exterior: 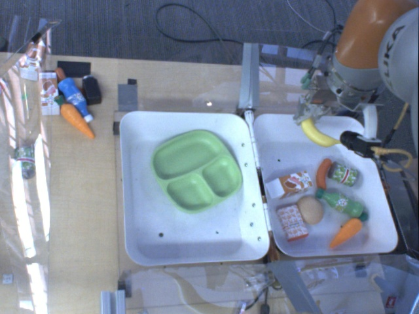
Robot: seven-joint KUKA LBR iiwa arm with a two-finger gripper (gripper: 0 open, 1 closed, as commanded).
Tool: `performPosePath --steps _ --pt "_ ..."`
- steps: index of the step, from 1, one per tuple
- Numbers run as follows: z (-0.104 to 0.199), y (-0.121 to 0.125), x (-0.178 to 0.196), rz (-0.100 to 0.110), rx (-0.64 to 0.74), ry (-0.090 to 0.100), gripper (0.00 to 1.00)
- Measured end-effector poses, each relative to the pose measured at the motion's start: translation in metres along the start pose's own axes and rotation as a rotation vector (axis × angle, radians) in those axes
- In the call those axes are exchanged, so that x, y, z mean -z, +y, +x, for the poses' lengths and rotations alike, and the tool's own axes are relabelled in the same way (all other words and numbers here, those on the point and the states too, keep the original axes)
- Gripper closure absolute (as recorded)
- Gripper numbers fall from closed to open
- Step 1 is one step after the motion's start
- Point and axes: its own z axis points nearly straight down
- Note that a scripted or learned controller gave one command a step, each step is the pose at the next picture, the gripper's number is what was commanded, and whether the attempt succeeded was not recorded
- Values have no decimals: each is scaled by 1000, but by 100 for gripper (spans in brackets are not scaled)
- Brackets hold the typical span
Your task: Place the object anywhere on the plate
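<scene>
Fingers [309,112]: at the right bin's far edge, just above the banana's left end; whether open or closed I cannot tell.
Banana [319,135]: in the right bin [386,241], far side, long axis slanting left-to-right and toward the camera.
Plate [195,169]: green, three compartments, mid left bin [137,241], well left of the banana.
Room: the divider between bins must be cleared; the plate is unobstructed, other toys lie nearer the camera.
</scene>
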Motion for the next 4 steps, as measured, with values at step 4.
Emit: performPosePath --steps 4 --pt "192 -11 -20 0 742 3 100"
